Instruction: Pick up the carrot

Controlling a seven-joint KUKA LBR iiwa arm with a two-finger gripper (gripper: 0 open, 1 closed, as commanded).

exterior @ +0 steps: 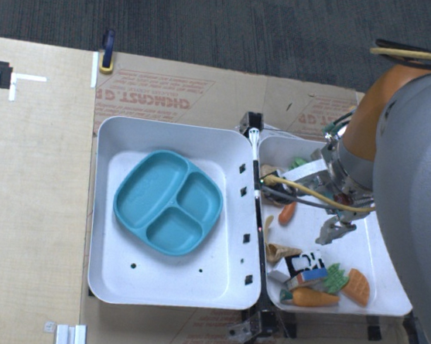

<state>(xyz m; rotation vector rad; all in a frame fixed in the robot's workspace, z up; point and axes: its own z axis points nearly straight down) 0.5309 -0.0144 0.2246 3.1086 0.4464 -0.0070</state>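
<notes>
While the gripper (333, 230) hangs over the middle of the right bin (381, 254), I cannot tell whether it is spread or closed; nothing shows in its grasp. The carrot (358, 287), a stubby orange toy with a green leafy top (335, 279), lies in that bin's near right corner, apart from the gripper. Just left of it lie another orange toy (313, 298) and some clutter. I judge the carrot light, rigid and smooth, hence liable to slip. I would grip across its thick orange body, clear of the leaves and the bin wall.
</notes>
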